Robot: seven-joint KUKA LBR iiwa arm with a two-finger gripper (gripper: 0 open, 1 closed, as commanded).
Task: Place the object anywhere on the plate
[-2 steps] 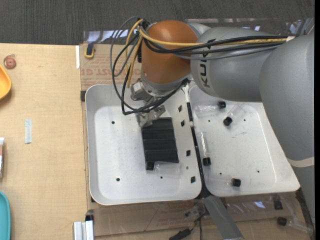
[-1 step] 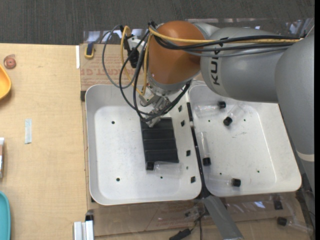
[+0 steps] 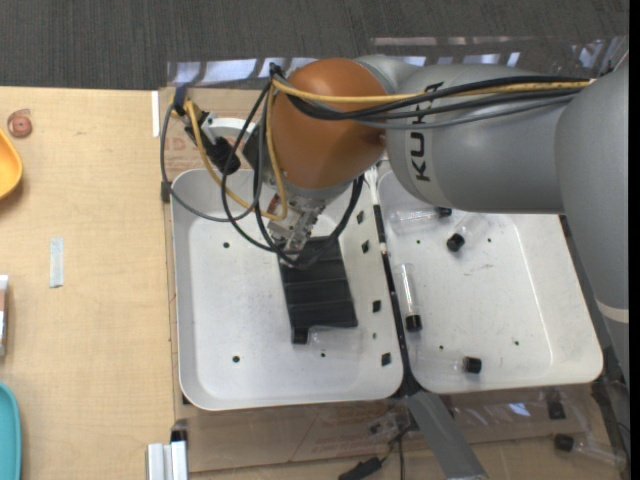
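One arm [image 3: 470, 138] | jaws: spread not discernible, over black object [image 3: 318, 290] | left bin [image 3: 215, 368]

Dark carpet floor [image 3: 300, 8]; light wooden bench [image 3: 90, 268].

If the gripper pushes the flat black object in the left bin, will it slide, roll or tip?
The black object lies flat on the left bin, so it would probably slide, not roll or tip. Its straight edges suggest that it is stiff. It looks thin, so the gripper may find its edges hard to pinch.

"KU" lettering on grey arm [image 3: 470, 148]
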